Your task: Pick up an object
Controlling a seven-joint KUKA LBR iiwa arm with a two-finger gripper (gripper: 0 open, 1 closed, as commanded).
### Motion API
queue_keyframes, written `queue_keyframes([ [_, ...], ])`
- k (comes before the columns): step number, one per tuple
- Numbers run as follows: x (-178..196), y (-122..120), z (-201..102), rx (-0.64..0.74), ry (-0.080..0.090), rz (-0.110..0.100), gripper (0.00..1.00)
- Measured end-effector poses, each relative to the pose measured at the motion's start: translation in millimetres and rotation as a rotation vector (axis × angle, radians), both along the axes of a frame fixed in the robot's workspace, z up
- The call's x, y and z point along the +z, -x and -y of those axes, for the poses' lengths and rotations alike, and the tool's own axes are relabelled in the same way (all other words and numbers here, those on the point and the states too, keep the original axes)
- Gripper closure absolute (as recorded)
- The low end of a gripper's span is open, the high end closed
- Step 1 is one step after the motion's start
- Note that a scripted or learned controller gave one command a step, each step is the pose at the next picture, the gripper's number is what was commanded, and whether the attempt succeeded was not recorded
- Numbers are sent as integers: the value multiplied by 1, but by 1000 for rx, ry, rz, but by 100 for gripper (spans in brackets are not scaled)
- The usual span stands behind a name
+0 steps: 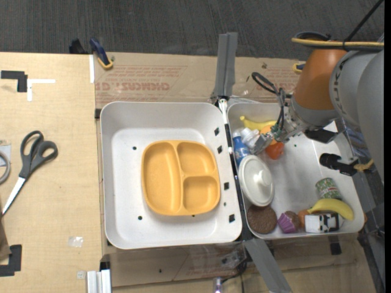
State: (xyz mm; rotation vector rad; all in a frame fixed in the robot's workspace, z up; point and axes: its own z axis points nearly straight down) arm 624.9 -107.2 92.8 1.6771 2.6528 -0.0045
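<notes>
Orange-red, a small rounded object (275,149) lies near the back of the right bin (293,191), just beside a blue-and-white item (242,144) and close to a yellow banana-like piece (256,124). The gripper (273,137) sits directly above and against this cluster, its tip apparently touching the orange-red object; whether it is apart or clamped cannot be told from this slant. Judged so, the pick is not complete: nothing is visibly lifted, and grasp and raise remain. A white lid (256,180) lies nearby; the left bin (122,182) holds a yellow divided plate (181,177).
</notes>
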Motion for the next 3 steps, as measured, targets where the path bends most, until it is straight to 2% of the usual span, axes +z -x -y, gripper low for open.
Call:
queue_keyframes([
  [1, 10, -1, 0, 3, 2, 2, 100],
  [2, 128, -35, -39, 60, -2, 2, 100],
  [3, 156, -35, -77, 122, -1, 1, 100],
])
